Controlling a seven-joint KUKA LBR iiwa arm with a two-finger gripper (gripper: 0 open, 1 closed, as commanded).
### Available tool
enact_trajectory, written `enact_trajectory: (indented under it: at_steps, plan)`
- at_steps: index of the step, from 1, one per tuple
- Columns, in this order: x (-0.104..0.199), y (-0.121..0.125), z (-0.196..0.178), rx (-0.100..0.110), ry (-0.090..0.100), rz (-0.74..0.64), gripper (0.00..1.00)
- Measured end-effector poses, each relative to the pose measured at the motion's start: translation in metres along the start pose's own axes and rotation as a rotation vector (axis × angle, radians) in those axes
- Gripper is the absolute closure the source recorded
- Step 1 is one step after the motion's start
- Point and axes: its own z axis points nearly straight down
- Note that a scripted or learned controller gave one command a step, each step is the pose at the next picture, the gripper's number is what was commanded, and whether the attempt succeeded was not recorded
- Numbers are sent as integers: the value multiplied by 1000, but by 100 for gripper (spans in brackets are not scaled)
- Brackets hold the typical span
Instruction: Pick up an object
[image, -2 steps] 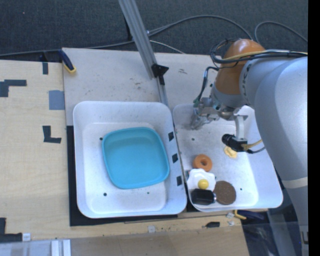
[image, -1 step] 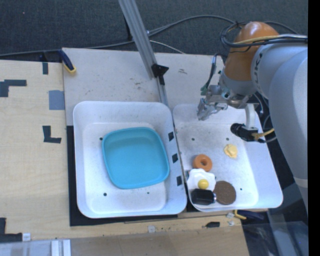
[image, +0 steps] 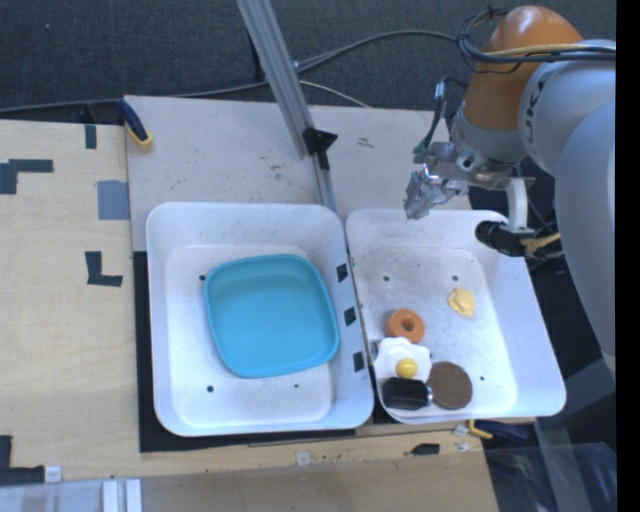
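The right bin (image: 510, 300) holds several small items: an orange doughnut (image: 405, 324), a fried egg (image: 403, 360), a brown round cookie (image: 450, 385), a black piece (image: 406, 394) at the front rim, and a small yellow item (image: 461, 301). The left bin (image: 170, 300) holds a blue square plate (image: 270, 313). My gripper (image: 420, 200) hangs above the back rim of the right bin, well away from the items, with nothing seen in it.
A slanted metal pole (image: 290, 90) crosses the bench behind the bins. A yellow-tipped clamp (image: 135, 125) lies at the back left corner. Black cables and a black fitting (image: 500, 237) sit by the right bin's back right edge.
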Motion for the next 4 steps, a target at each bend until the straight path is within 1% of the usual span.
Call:
enact_trajectory:
  at_steps: [1, 2, 3, 4]
  plan:
    - [0, 0, -15, 3, 0, 0, 100]
    - [49, -2, -6, 5, 1, -3, 100]
    - [96, 0, -15, 3, 1, -3, 100]
    - [146, -2, -6, 5, 1, -4, 100]
